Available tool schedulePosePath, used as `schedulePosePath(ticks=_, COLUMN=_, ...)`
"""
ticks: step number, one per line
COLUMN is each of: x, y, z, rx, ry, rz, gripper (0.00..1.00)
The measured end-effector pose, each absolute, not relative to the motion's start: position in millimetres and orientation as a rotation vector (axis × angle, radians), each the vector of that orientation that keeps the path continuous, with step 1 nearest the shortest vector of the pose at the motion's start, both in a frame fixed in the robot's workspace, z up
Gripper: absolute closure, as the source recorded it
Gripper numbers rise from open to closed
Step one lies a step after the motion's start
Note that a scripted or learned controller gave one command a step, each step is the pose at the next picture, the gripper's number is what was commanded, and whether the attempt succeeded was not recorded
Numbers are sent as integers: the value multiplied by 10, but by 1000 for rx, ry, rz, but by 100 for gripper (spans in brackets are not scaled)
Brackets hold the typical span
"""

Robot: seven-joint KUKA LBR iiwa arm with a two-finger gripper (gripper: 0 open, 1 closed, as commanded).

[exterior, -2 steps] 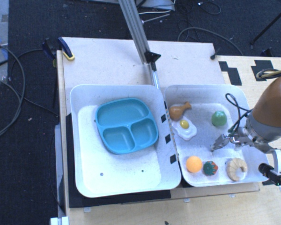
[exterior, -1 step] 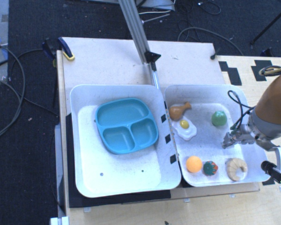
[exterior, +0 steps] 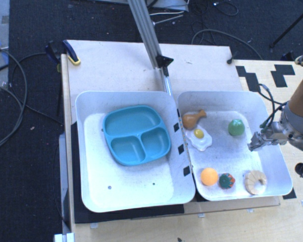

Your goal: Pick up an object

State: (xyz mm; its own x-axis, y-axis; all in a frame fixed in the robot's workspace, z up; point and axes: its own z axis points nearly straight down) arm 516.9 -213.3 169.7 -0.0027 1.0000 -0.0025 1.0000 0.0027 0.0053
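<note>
Hand (exterior: 256,142) hovers over right bin (exterior: 272,158), holding nothing.

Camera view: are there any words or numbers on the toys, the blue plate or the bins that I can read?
None can be read.
The blue three-compartment plastic plate is plain, with no letters.
The black square tags along the ridge between the two white bins show no readable print.
The black-and-white block pattern on the bench's far right corner is shapes, not letters.
The toy foods are unmarked.
</note>
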Motion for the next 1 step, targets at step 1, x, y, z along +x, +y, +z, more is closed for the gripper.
schedulePosePath(ticks=1, x=5185, y=-2136, z=2231, rx=2213, ry=2221, rz=4, gripper=100)
